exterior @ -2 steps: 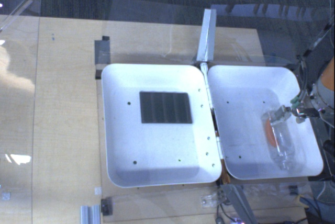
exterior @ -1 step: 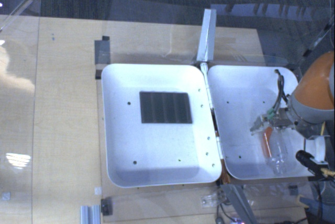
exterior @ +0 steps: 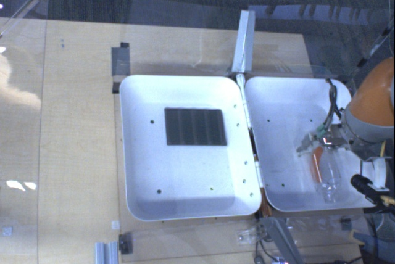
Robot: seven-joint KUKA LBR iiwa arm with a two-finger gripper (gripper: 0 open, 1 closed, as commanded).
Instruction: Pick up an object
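The clear bottle (exterior: 328,179) lies in the right bin (exterior: 278,133), just under the pincer (exterior: 318,142); whether the pincer is open, I cannot tell. Grasping step; next, it must close around the bottle.

You had a clear plastic bottle (exterior: 329,177) lying on its side in the right bin (exterior: 278,133), near the front right corner, touching a slim orange-red object (exterior: 316,164).

Light wooden bench (exterior: 68,152), two shallow white bins side by side, left bin (exterior: 133,152), right bin (exterior: 278,102)
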